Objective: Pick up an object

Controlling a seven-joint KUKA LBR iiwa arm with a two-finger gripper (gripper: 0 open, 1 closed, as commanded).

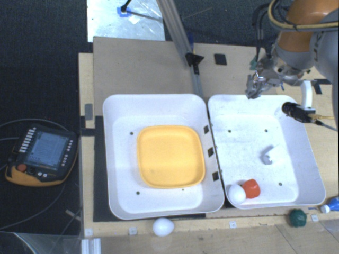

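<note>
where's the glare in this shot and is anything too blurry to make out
Camera view: strongest glare on the shiny sheet at top; the yellow plate is evenly lit with soft sheen; the gripper is small and blurred, and the grey object in the right bin lacks detail.

Two white bins (159, 107) sit on a tan bench (137, 62). The left one has a yellow plate (171, 156). The right one has an orange cup (251, 189), a white ball (236, 194) and a small grey piece (267, 155), possibly metal. The arm (307, 15) is grey with an orange band. Dark carpet (42, 46) surrounds everything.
</note>
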